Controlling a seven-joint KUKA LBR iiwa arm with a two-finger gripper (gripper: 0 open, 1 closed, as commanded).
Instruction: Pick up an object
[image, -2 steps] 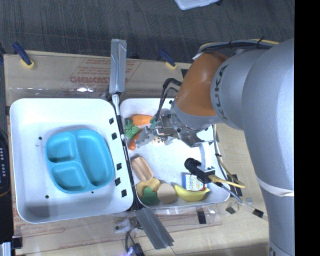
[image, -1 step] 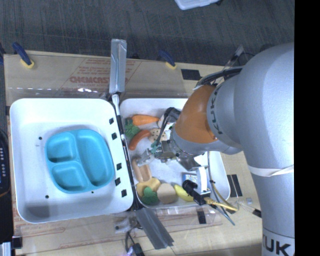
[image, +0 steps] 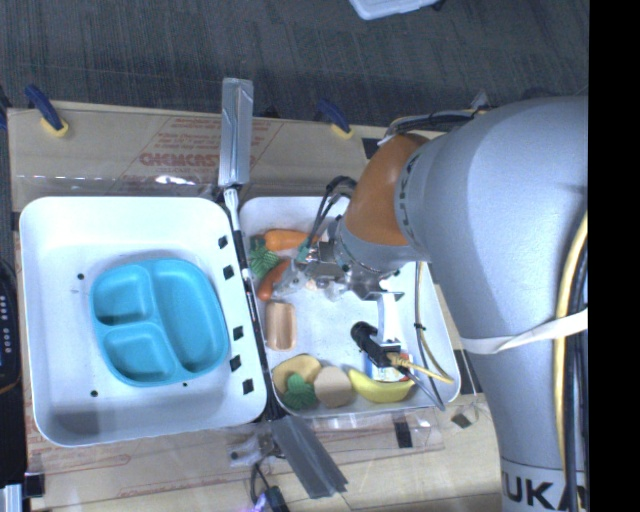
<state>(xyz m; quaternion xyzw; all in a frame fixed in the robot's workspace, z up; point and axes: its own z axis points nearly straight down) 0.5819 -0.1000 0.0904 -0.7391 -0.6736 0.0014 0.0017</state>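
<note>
A blue divided plate (image: 157, 322) sits in the left bin (image: 60, 235). In the right bin (image: 440, 345) a carrot (image: 280, 240) lies at the far edge, a hot-dog toy (image: 281, 325) by the wall, a banana (image: 382, 386) at the near edge. The gripper (image: 305, 265) is low over the carrot end; whether it grips anything, I can't tell.

Robotics lab test bench. Evidence: industrial grey arm (image: 500, 250) over two white bins (image: 40, 300) clamped to a cardboard-lined surface (image: 130, 150). Toy food (image: 380, 385) and a blue divided tray (image: 158, 320) serve as props.
</note>
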